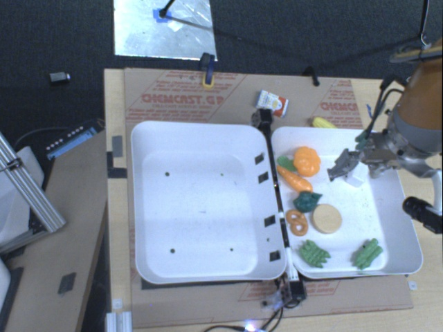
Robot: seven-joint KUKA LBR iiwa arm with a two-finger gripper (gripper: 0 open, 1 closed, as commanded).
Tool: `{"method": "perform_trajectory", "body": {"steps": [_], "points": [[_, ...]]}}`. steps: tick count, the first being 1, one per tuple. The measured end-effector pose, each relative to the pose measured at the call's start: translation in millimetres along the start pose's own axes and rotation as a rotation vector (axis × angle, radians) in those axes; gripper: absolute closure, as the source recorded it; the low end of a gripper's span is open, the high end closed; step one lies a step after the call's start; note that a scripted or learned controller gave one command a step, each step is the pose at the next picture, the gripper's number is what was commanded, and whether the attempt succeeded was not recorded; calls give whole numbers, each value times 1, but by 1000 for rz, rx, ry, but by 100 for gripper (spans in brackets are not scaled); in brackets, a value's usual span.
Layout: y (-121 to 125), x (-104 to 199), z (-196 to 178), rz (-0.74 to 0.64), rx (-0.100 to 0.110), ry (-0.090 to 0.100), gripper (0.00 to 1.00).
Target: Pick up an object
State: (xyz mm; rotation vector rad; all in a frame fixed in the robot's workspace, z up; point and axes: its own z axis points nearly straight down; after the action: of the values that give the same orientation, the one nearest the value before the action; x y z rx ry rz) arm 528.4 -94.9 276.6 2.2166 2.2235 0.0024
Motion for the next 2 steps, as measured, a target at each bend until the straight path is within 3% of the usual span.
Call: {"method": "perform_trajectory", "body": {"steps": [1,2], "points": [[-2,29,72,-3,7,2,0],[12,-26,190,5,4,-1,0]]}}
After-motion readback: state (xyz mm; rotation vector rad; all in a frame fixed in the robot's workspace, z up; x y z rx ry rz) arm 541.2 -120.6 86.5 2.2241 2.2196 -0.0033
